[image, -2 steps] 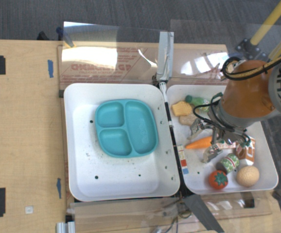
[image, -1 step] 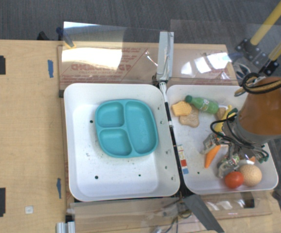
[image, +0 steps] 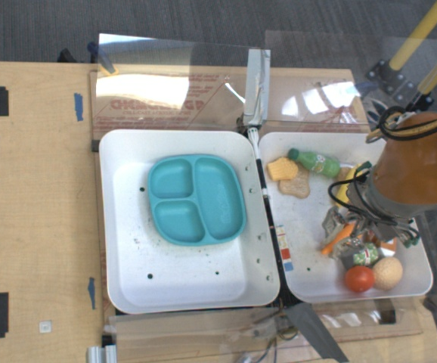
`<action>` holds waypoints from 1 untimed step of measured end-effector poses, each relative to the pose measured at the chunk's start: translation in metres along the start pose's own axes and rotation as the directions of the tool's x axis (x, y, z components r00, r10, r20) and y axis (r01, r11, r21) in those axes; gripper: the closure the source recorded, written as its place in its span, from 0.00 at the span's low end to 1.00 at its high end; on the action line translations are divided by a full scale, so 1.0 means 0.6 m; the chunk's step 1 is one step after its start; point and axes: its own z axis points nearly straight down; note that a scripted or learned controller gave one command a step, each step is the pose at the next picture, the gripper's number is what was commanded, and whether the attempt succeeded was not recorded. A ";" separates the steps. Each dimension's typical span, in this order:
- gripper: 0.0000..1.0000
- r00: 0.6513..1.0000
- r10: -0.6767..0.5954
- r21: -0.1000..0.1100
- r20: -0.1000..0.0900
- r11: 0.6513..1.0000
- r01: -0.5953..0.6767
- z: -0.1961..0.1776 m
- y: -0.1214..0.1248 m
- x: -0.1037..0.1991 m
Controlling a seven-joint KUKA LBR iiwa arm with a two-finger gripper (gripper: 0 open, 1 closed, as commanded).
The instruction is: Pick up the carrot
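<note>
Jaws: set low in the right bin (image: 423, 274), under the grey-and-orange arm (image: 415, 165) that enters from the right; whether they are apart or together cannot be told, as the wrist and a tangle of dark metal and cable cover them. Gripper (image: 358, 237): over the middle right of that bin, amid a cluster of items. Carrot (image: 335, 240): a short orange piece lying at a slant on the bin floor, just left of the gripper's metalwork and touching or nearly touching it; no clear view of it between the fingers. Red tomato (image: 360, 278): near side of the gripper, close to the bin's near rim. Beige egg-like ball (image: 388, 272): just right of the tomato, touching it. Yellow item (image: 342, 191): partly hidden at the arm's left edge, far side of the carrot. Green bottle (image: 315, 162): lying on its side near the far rim. Orange-yellow wedge (image: 282, 169) and tan biscuit-like piece (image: 295, 187): far left corner, beside the divider between bins. Open room: bare white floor in the near left part of the right bin. Left bin (image: 120, 225): holds a teal divided plate (image: 196, 199), well apart from the gripper. Desk (image: 33, 225): bare wood to the left.
</note>
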 end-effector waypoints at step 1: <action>1.00 1.000 -0.026 -0.009 -0.008 1.000 0.026 -0.142 0.090 -0.119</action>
